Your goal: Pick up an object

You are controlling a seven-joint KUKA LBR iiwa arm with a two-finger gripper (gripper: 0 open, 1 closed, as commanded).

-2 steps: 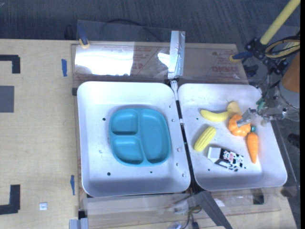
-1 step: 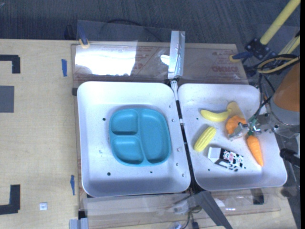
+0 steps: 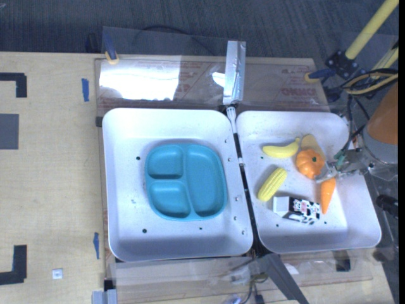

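Two white bins side by side on the worktop (image 3: 50, 170).
The left bin (image 3: 120, 170) holds a blue divided plate (image 3: 185, 180); the right bin (image 3: 354, 227) holds a banana (image 3: 280, 149), corn cob (image 3: 271, 182), orange (image 3: 309, 163), carrot (image 3: 326, 195) and a small black-and-white box (image 3: 297, 208). The end effector (image 3: 345, 162) sits beside the orange, its opening unclear.

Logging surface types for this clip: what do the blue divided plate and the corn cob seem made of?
The blue divided plate looks like moulded plastic, with an even colour and a soft sheen across its three compartments. The corn cob looks like a plastic toy, uniformly yellow and smooth-edged, though rubber cannot be excluded.
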